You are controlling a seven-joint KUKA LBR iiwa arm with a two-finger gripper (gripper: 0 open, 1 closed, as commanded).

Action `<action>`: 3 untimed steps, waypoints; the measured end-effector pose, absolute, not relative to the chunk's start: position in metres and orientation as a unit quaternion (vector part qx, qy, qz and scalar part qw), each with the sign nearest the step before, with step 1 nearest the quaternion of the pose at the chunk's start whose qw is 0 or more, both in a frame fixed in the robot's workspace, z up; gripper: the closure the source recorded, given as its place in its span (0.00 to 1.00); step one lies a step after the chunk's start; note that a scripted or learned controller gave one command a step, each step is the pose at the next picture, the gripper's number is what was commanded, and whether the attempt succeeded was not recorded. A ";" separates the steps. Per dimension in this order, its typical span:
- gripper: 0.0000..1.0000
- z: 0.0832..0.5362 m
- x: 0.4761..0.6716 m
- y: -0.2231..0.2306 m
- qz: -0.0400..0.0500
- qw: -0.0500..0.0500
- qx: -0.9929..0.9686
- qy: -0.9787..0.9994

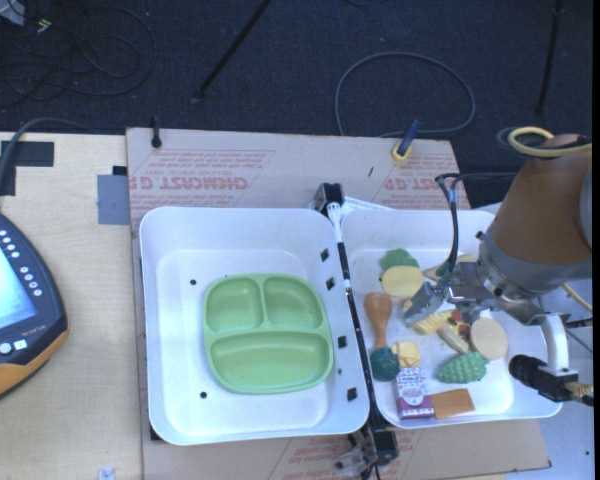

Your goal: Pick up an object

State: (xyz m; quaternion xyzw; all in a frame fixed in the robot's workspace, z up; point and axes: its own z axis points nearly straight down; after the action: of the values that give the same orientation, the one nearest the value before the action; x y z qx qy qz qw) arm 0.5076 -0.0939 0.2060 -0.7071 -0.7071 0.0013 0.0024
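The right bin (pixel 500 393) holds several toy foods. Among them are a yellow round piece (pixel 403 281), a green piece (pixel 398 260) behind it, and a tan drumstick (pixel 379 313) ending at a dark teal lump (pixel 384 364). There are also a small yellow cube (pixel 408 352), a pink and white carton (pixel 412 388), an orange block (pixel 450 404), a bumpy green bunch (pixel 462 368) and a beige disc (pixel 488 338). My gripper (pixel 435 303) is low in this bin, just right of the yellow round piece and over a yellow wedge (pixel 432 323). The wrist hides what lies beneath it.
The left bin (pixel 170 258) carries a green divided plate (pixel 268 330). A black clipped divider (pixel 337 268) joins the two bins. A teach pendant (pixel 5 298) lies at the far left of the bench. Cables trail over the dark floor behind.
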 end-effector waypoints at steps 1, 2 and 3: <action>0.00 0.094 0.570 -0.097 0.000 -0.001 -0.705 -0.709; 0.00 0.088 0.635 -0.091 -0.001 -0.001 -0.707 -0.708; 0.00 0.088 0.644 -0.092 0.000 0.001 -0.707 -0.707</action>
State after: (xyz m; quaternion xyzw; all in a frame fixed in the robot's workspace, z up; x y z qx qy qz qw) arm 0.6440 -0.0916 0.0878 -0.7069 -0.7073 0.0001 0.0007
